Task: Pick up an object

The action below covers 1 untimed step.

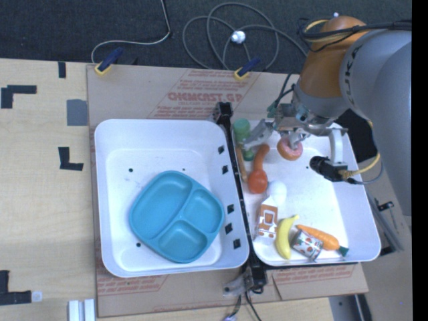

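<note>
Camera view: the arm [361,65] reaches in from the right, and its claw [284,131] hangs low over the far end of the right bin [358,212]. Whether the claw is open or closed cannot be told. A pink doughnut [290,150] lies just beneath it, with an orange-red toy [257,174] and a green object [241,126] close by. Near the front lie a banana [285,235], a carrot [319,235] and a small carton [267,222]. The left bin [114,139] holds a blue divided plate [176,215].

Banana [284,236] (yellow) in right bin [354,212]
</note>
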{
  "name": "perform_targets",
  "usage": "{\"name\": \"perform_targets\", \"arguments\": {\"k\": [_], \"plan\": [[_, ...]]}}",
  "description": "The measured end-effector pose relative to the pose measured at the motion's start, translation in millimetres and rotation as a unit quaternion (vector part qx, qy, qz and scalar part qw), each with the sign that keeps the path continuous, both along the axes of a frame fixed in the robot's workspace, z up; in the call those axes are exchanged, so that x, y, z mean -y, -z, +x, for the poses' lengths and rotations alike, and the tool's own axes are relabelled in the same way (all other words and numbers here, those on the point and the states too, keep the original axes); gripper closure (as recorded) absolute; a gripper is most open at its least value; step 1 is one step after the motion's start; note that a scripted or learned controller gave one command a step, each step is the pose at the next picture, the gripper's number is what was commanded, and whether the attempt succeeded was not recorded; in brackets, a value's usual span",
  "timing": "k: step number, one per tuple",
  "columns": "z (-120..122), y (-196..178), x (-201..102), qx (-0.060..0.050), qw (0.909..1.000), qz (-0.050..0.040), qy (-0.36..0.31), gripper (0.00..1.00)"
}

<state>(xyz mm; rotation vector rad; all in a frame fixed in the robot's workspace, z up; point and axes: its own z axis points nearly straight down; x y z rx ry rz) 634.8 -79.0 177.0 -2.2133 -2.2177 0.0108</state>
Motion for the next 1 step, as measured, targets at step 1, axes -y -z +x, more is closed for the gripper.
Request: {"name": "perform_targets", "arguments": {"k": [1], "plan": [[-31.6,79.6,31.8,0.008,1.0000,-0.0017,0.000,0.00]]}}
